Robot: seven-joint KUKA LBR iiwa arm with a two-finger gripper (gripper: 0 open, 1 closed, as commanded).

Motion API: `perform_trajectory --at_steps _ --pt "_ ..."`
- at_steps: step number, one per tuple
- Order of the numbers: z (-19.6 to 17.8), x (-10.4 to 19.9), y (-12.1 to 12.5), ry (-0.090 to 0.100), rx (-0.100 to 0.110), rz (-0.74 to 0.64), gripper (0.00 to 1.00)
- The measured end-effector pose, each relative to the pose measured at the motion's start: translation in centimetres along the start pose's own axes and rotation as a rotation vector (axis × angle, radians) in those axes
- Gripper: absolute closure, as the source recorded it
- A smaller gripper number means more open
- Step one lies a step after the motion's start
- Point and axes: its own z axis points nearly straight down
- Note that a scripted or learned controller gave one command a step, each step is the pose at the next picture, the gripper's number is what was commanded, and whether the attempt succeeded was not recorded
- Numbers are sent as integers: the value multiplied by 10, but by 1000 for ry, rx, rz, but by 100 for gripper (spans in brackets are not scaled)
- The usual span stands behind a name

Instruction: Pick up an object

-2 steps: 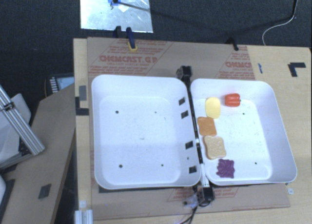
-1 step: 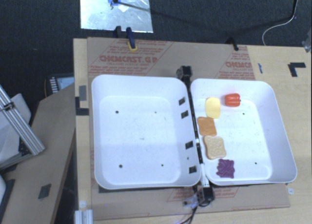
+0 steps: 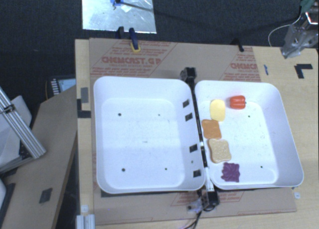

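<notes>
The right bin (image 3: 279,138) holds several toy foods along its left side. A red pepper (image 3: 238,102) lies near the back, with a yellow piece (image 3: 217,109) just left of it. Below these come an orange-brown slice (image 3: 212,129), a pale bread slice (image 3: 219,150) and a purple grape bunch (image 3: 230,171). My gripper (image 3: 298,37) hangs high at the view's upper right, beyond the bin's back right corner and well away from every object. Nothing is visibly held by it.
The left bin (image 3: 144,133) sits beside the right one, joined by a black clipped divider (image 3: 195,128). Both rest on a cardboard sheet (image 3: 149,58). A shiny metal plate (image 3: 118,3) lies at the back. An aluminium frame (image 3: 20,128) stands at the left.
</notes>
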Motion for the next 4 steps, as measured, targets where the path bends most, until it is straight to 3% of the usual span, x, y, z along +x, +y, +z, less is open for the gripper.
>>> perform_trajectory --at_steps 1,2,3,4 --pt "0 75 -42 0 2 2 100" --pt "110 129 -63 -2 13 3 100" --pt "8 159 -61 2 -10 5 100" --pt "90 198 -61 -2 8 4 100"
